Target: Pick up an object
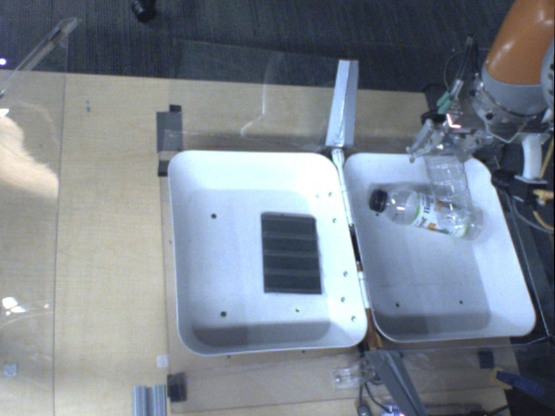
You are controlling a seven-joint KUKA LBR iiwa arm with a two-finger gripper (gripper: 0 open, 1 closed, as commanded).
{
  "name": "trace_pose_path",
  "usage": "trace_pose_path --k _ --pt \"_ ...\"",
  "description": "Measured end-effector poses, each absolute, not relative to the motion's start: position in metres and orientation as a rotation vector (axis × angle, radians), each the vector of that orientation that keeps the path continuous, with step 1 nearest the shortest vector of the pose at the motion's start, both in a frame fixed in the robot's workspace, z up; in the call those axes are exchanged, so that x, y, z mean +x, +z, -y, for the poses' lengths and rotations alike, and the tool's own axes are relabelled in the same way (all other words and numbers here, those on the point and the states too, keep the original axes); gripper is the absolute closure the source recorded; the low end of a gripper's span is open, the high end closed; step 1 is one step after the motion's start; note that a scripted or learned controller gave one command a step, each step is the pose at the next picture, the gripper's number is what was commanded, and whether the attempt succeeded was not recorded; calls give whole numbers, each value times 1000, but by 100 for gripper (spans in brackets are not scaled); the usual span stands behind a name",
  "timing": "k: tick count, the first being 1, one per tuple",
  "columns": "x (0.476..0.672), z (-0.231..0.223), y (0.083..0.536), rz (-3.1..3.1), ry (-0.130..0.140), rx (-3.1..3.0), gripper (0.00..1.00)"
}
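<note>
A clear plastic bottle with a black cap and a printed label lies on its side in the back half of the right bin, cap pointing left. My gripper reaches in from the upper right, below the orange band of the arm. It hangs over the bottle's right half, and I cannot see whether it touches the bottle. A flat black ribbed rectangle lies in the middle of the left bin.
The two bins meet at a raised rim with a grey metal post behind it. Cables and dark hardware crowd the right bin's right edge. A clear panel covers the bench on the left.
</note>
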State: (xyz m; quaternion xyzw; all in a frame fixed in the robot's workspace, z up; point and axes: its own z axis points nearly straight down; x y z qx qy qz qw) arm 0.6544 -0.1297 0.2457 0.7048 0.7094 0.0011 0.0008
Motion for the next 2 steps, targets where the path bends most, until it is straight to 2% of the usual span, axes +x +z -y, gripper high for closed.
trace_pose_path --k 1,2 --pt "670 136 166 -2418 17 1979 0" --pt "670 139 163 -2444 21 1939 0"
